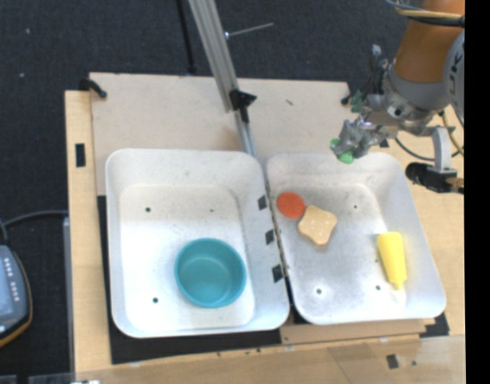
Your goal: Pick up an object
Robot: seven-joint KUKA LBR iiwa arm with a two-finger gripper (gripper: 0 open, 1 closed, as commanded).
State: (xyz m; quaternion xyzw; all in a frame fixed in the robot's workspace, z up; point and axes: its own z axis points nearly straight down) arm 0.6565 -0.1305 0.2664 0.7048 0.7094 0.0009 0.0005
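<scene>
The right bin [353, 298] holds three items: an orange-red disc [291, 206] near its left wall, a tan toast-shaped piece [317, 226] touching the disc's lower right, and a yellow corn-like piece [392, 258] near the right wall. A teal bowl [210, 273] stands upright in the left bin [141, 182]. My gripper [347, 150] hangs over the far rim of the right bin, above and to the right of the disc and well apart from every item. I see nothing held in it.
A slanted aluminium pole [217, 46] rises from the bench behind the gap between the bins. A handheld device [5, 286] lies off the bench at the lower left. Bare wooden board [173, 110] stretches behind the bins.
</scene>
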